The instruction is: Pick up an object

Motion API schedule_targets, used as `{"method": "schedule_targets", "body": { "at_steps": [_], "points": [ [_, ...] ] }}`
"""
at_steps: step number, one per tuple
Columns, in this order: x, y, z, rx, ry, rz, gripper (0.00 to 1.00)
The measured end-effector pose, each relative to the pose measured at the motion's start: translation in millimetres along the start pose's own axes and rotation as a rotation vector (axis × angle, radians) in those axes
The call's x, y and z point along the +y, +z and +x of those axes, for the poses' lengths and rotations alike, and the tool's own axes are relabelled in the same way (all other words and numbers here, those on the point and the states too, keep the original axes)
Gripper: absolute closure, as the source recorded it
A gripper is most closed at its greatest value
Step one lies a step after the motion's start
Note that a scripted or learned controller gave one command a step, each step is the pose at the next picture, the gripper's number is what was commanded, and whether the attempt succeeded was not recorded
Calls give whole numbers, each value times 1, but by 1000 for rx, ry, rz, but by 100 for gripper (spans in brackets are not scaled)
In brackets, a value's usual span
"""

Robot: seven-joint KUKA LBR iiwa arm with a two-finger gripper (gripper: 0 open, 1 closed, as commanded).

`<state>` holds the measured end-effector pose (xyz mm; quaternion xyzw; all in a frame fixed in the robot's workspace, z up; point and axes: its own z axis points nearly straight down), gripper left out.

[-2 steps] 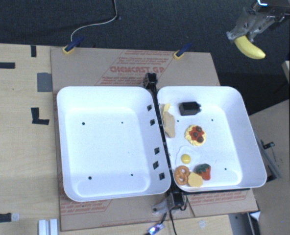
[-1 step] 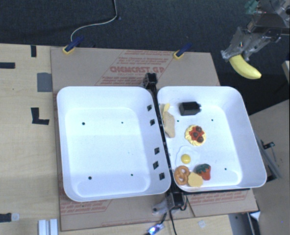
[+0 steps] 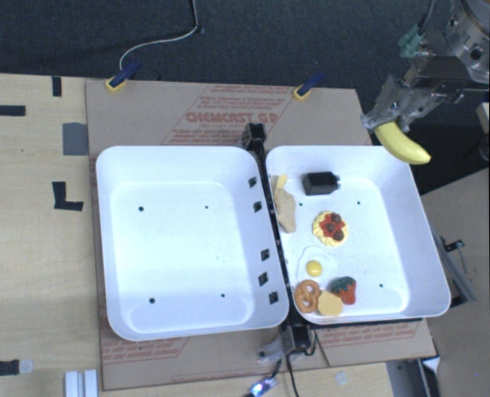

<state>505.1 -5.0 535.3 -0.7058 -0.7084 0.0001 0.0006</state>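
My gripper [image 3: 387, 121] hangs above the far right corner of the right bin [image 3: 406, 222], shut on a yellow banana [image 3: 403, 145] that sticks out down and to the right from between its fingers. The banana is lifted off the bin floor. Lying in the right bin are a black block [image 3: 319, 183], a small pizza with red topping [image 3: 331, 228], a fried egg [image 3: 314, 268], a pretzel [image 3: 306, 294], a strawberry [image 3: 343, 287] and a tan slice [image 3: 285, 211] by the left wall.
The left bin [image 3: 179, 238] sits beside the right one, joined by black clips [image 3: 266, 255] along the divide. Both rest on a cardboard sheet [image 3: 220, 114] held by blue and yellow clamps [image 3: 122, 76]. A white cable [image 3: 170, 35] runs across the dark floor behind.
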Motion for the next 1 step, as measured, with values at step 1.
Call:
{"method": "schedule_targets", "body": {
  "at_steps": [1],
  "points": [
    [-19,238,42,-2,2,19,100]
  ]
}}
